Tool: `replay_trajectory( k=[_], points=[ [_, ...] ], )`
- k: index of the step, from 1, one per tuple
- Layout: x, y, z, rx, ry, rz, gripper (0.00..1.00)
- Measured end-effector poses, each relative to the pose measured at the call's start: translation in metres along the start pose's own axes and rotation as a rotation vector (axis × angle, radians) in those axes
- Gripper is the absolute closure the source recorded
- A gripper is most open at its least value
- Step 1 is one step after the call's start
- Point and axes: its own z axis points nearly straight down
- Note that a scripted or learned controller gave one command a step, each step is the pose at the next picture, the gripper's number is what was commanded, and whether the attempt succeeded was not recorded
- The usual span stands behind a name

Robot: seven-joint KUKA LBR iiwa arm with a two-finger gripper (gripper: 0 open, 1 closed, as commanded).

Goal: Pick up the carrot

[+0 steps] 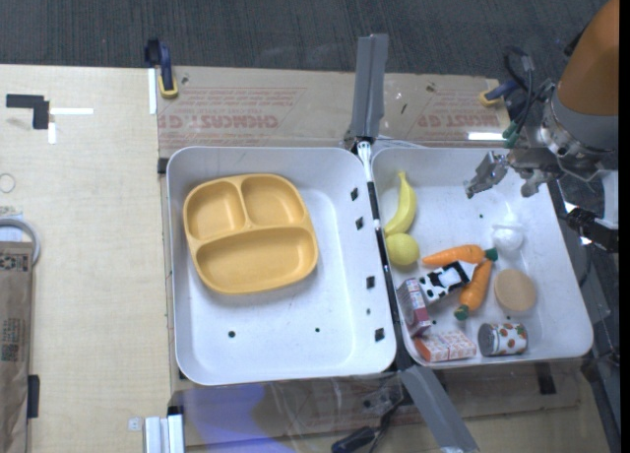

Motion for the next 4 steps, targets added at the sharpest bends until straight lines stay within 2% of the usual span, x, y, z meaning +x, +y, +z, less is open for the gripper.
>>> replay_trajectory(
  k=[1, 2, 3, 4],
  points=[
    [-0.006, -0.049, 0.076, 0.000, 0.001, -0.060, 0.00],
    [-0.007, -0.048, 0.067, 0.000, 0.001, -0.056, 1.00],
    [-0.007, -0.048, 0.067, 0.000, 0.001, -0.056, 0.00],
    [0.008, -0.043, 0.121, -0.025, 0.000, 0.060, 0.00]
  ],
)
